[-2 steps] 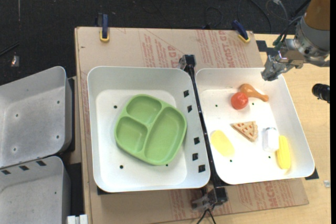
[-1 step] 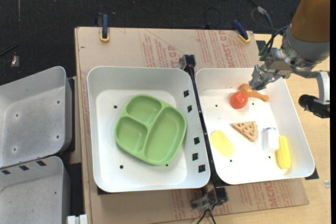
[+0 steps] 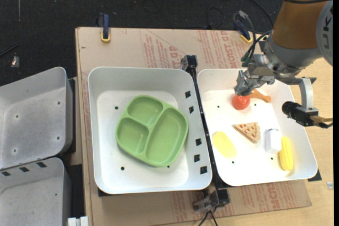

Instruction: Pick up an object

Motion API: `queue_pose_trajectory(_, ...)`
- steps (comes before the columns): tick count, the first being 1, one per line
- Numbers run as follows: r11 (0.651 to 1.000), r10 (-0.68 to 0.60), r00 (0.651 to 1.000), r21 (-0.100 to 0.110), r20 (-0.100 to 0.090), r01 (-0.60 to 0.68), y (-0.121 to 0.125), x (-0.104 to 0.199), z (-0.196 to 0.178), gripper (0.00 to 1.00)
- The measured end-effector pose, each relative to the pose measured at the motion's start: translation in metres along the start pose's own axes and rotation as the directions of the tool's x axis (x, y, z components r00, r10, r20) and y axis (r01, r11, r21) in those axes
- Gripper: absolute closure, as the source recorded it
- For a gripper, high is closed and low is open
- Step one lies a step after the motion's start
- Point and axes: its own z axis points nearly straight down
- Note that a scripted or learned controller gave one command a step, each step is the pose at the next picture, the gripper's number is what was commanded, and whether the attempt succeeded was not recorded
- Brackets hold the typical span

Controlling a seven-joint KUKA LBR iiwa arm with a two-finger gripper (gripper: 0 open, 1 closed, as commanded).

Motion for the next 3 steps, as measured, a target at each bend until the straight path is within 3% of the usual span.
queue_pose_trajectory(1,1.0,0.0,1.0,0.001,0.0,0.0,-0.008,0.048,0.011,1.0)
queue_pose_trajectory(3,1.0,0.0,1.0,0.003,0.0,0.0,-0.062,0.141,0.039,1.0)
